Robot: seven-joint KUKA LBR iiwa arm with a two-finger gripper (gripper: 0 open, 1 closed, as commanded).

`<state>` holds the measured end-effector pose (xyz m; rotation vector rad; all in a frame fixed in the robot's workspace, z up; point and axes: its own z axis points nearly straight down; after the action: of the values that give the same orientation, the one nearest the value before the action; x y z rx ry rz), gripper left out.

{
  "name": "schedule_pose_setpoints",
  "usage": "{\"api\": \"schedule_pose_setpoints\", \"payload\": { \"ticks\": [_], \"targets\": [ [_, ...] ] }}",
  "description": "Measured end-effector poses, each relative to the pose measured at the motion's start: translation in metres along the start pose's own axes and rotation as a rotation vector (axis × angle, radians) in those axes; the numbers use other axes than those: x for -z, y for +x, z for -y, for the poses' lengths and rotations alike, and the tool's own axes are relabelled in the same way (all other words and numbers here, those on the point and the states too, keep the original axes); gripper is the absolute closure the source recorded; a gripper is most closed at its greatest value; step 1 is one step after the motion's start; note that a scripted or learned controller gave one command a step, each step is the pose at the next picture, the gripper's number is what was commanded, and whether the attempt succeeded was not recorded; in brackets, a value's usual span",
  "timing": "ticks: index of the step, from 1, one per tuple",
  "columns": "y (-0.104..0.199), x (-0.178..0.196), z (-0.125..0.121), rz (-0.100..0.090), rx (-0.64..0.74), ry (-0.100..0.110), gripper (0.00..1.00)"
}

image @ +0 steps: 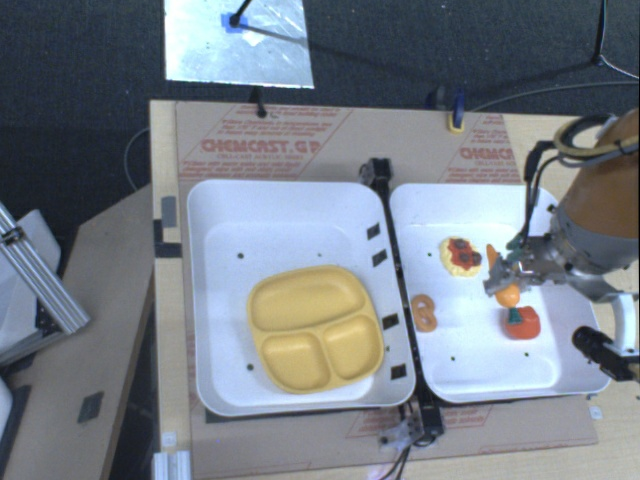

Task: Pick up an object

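The pincer (507, 286) hangs over an orange toy (509, 295) in the right bin (470, 383), its grip impossible to tell; a tomato (521, 322), pretzel (425, 312) and small pizza (461, 256) lie close by.

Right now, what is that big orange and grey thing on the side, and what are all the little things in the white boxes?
That big thing is a robot arm, reaching in from the right. The picture comes from one camera fixed above the bench, looking down. At the arm's end is its gripper, like a hand with two fingers. It hangs over the right bin, close to a small orange toy; I cannot tell whether it holds it. Nearby lie a red and green toy, a yellow round one with red on top and a little pretzel. The left bin holds a yellow tray with three compartments.
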<state>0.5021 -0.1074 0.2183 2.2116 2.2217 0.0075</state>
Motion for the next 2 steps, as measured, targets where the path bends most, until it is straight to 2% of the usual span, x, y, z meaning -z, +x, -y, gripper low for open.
{"api": "schedule_pose_setpoints", "payload": {
  "ticks": [1,2],
  "targets": [
    [-0.005,0.064,-0.002,0.001,0.0,-0.001,1.0],
    [0.044,0.06,-0.004,-0.003,0.005,0.007,1.0]
  ]
}}
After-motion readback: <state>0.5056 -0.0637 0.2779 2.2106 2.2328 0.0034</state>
